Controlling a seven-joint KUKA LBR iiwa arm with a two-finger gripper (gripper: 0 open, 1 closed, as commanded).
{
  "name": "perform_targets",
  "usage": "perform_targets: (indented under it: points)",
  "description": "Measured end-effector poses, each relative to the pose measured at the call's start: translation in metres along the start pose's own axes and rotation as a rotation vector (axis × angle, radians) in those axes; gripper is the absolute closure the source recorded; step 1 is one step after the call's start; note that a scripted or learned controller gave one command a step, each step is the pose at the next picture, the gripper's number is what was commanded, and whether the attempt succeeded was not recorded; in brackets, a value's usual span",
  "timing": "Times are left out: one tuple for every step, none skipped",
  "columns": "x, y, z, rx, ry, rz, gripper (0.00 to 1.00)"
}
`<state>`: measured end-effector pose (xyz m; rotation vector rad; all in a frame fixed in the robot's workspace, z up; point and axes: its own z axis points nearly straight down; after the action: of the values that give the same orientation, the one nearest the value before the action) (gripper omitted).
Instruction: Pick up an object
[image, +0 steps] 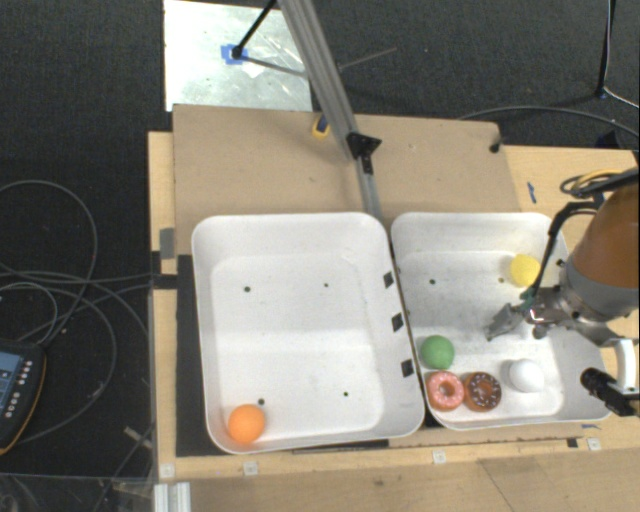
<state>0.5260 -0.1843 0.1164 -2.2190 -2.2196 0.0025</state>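
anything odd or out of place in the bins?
Nothing spilled or damaged. One mild oddity: the orange ball sits alone in the left bin, while the other items cluster in the right bin near the gripper.

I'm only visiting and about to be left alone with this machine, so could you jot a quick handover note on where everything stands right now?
Gripper: low over the right bin, between the yellow ball and the white ball; nothing shows between its fingers.
Right bin: yellow ball near the far side, green ball by the left wall, then pink donut, chocolate donut and white ball along the near edge.
Left bin: orange ball in the near-left corner.
Done: nothing lifted.
Left: grasp any object and raise it.
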Motion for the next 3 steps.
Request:
perform_targets:
  points:
    - [0.000,0.000,0.027,-0.002,0.000,0.000,0.00]
    - [0.000,0.002,0.015,-0.007,-0.001,0.000,1.00]
    - [0.001,0.010,-0.047,-0.011,-0.004,-0.005,1.00]
